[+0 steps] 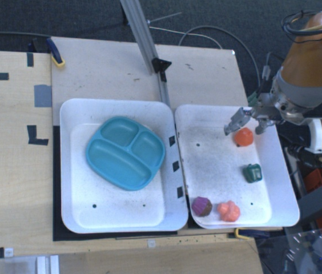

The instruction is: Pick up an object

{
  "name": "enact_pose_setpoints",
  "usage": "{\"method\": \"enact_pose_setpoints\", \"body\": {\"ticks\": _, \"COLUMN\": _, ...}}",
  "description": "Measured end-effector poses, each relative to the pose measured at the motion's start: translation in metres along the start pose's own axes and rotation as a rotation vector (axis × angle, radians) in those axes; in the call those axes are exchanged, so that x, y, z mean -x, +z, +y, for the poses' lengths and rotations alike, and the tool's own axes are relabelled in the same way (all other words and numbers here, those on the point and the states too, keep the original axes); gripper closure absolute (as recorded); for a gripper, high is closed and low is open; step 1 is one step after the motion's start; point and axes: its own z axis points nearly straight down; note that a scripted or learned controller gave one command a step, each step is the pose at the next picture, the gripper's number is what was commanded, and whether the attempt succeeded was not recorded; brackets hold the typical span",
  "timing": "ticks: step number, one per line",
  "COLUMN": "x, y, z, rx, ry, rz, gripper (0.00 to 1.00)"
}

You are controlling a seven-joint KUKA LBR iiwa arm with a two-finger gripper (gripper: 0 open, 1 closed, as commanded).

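Observation:
My gripper (248,123) hangs over the far right part of the right bin (218,170), its two fingers spread apart and open. An orange-red ball (243,137) lies just below the fingers, not held between them. A dark green block (253,173) rests lower on the right side of the same bin. Near the front edge sit a purple lumpy object (201,206) and a pinkish-orange object (229,211), side by side.
The left bin (75,210) holds a blue divided plate (126,152). A metal pole (144,33) slants across the bench behind the bins. Cables lie past the bench's far right corner.

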Motion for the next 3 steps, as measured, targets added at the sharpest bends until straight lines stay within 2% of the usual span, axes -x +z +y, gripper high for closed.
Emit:
{"method": "enact_pose_setpoints", "body": {"ticks": 1, "x": 0.0, "y": 0.0, "z": 0.0, "rx": 0.0, "ry": 0.0, "rz": 0.0, "gripper": 0.0}}
{"method": "enact_pose_setpoints", "body": {"ticks": 2, "x": 0.009, "y": 0.059, "z": -0.004, "rx": -0.007, "ry": 0.003, "rz": 0.0, "gripper": 0.0}}
{"method": "enact_pose_setpoints", "body": {"ticks": 3, "x": 0.009, "y": 0.11, "z": 0.005, "rx": -0.006, "ry": 0.001, "rz": -0.001, "gripper": 0.0}}
